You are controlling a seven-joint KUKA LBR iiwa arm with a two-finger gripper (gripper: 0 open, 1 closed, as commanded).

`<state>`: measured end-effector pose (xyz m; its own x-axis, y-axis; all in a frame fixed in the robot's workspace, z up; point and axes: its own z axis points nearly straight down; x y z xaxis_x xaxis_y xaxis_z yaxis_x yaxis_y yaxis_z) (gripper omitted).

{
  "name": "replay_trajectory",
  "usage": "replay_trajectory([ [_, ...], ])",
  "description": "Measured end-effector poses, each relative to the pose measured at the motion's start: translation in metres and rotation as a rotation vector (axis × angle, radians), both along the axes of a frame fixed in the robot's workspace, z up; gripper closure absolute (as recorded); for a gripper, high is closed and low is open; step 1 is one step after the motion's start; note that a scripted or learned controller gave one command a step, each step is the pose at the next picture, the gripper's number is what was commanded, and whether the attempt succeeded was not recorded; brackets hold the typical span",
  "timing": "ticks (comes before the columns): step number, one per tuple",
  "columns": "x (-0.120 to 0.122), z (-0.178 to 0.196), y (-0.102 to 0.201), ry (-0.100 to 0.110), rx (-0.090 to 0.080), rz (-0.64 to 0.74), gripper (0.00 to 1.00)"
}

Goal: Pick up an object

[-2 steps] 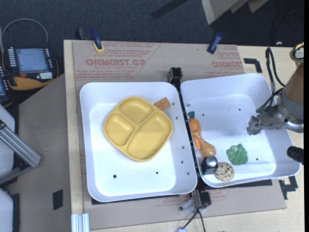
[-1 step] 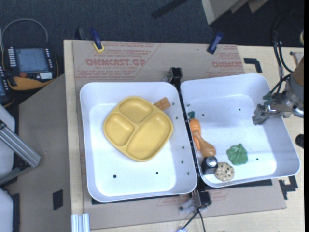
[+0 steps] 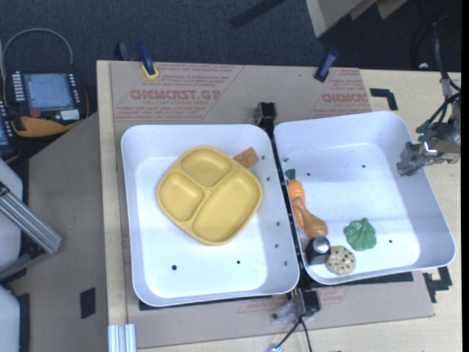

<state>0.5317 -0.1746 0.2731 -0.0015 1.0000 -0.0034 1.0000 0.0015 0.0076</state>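
A yellow divided plate [image 3: 210, 194] lies in the left bin [image 3: 146, 255]. In the right bin [image 3: 381, 134], a carrot [image 3: 297, 200], cookie [image 3: 340, 259] and green leaf [image 3: 360, 234] lie untouched. The gripper [image 3: 418, 156] hovers at that bin's right rim; whether its jaws are open cannot be told. Nothing appears picked up yet.

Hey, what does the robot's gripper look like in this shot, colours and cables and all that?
At the picture's right edge, the gripper is a small grey metal piece with lighter silvery parts. Green cables loop above it. Finer detail is too small to tell.
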Motion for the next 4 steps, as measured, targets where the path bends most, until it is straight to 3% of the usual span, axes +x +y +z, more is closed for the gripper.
replay_trajectory([
  [1,-0.003,-0.015,0.055,0.01,0.006,0.004,1.0],
  [4,0.012,-0.047,0.211,0.012,0.005,0.004,1.0],
])
